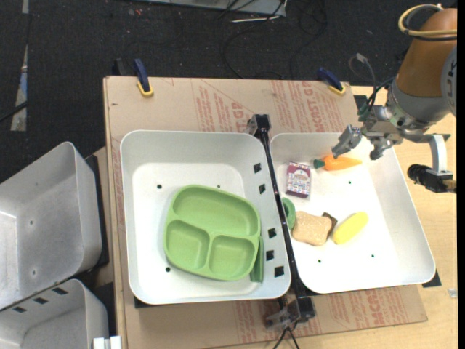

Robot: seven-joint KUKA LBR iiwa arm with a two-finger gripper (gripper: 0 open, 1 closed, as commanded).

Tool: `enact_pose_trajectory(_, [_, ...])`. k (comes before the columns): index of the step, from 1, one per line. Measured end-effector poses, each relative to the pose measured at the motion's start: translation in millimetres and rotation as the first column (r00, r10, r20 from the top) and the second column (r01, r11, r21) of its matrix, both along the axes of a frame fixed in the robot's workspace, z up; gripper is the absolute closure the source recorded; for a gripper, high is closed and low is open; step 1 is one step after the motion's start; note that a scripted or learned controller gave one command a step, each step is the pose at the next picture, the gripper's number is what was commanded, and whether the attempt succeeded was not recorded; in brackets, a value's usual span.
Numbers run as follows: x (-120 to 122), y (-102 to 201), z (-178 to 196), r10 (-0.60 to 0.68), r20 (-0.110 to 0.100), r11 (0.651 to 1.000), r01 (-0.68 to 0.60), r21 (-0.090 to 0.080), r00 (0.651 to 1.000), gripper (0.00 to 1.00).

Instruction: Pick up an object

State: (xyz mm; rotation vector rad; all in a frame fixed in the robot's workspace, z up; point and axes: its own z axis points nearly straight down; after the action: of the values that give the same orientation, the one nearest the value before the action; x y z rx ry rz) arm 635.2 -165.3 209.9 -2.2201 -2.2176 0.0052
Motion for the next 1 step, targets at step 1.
enact_pose_trajectory(1, [2.2,2.0,-64.1,0.0,0.0,1.0,0.0,0.0,1.0,0.0])
